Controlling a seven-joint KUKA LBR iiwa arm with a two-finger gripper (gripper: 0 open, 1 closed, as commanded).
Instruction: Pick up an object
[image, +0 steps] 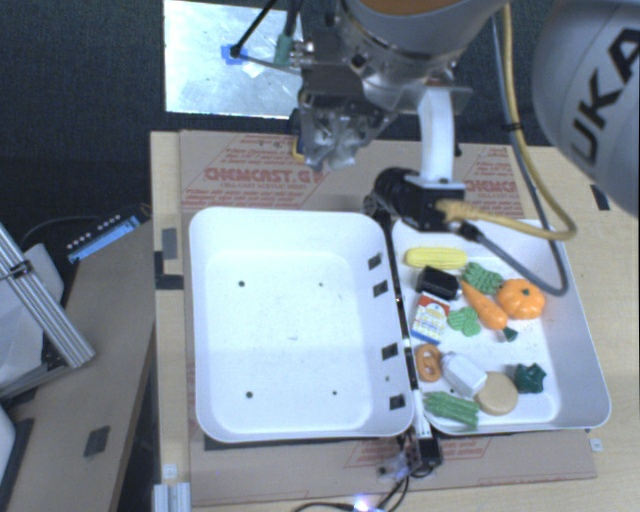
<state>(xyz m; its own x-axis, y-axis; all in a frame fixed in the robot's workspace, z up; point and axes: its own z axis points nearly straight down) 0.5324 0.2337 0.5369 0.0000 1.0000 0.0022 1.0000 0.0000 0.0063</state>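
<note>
The gripper (333, 135) hangs above the far edge of the bench, over the cardboard sheet (260, 175) just beyond the back rim of the left bin (290, 320). Its claw is a dark, blurred cluster of metal from this angle, so whether the fingers are apart or together cannot be told; nothing can be made out between them.

All the small objects lie in the right bin (575, 385), crowded toward its left side, well apart from the gripper:

- A yellow corn cob (435, 258) lies nearest the back.
- A black block (438, 282) sits just in front of it.
- A green leafy piece (483, 277) lies to the right of the block.
- A carrot (485, 308) lies slantwise, beside an orange pumpkin (522, 299).
- A small red and white carton (429, 320) stands near the divider.
- A pretzel (428, 363), a white cup (464, 375) and a tan round disc (497, 396) follow toward the front.
- A green pod (452, 408) lies at the front rim.
- A dark green piece (530, 377), possibly broccoli, sits to the right.

A yellow cable (520, 228) loops from the arm over the back of the right bin.
</note>
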